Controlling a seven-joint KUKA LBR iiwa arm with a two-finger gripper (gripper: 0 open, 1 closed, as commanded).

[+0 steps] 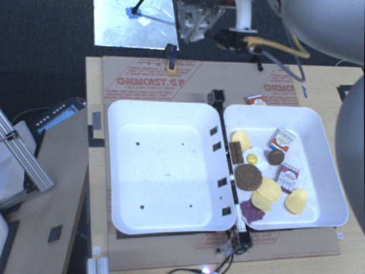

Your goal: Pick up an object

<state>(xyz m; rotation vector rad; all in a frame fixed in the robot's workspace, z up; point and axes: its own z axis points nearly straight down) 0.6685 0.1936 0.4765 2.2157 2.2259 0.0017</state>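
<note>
hand high at the back, nothing picked yet

i judge we are at the very start: the hand (194, 24) sits at the top, beyond the table (142, 76), well apart from both bins. it looks blurred and pale there, so i cannot tell how far it is open, and i see nothing held in it.

all the objects lie in the right bin (328, 170): a brown cookie (248, 177), yellow pieces (267, 193), small red-white packs (287, 177), a purple thing (251, 210). the left bin (122, 130) is near them.

next move, i think, calls for travel over the right bin, then a descent on one object standing free; the pieces lie close together.

the arm (319, 10) is cut off by the edge.
</note>
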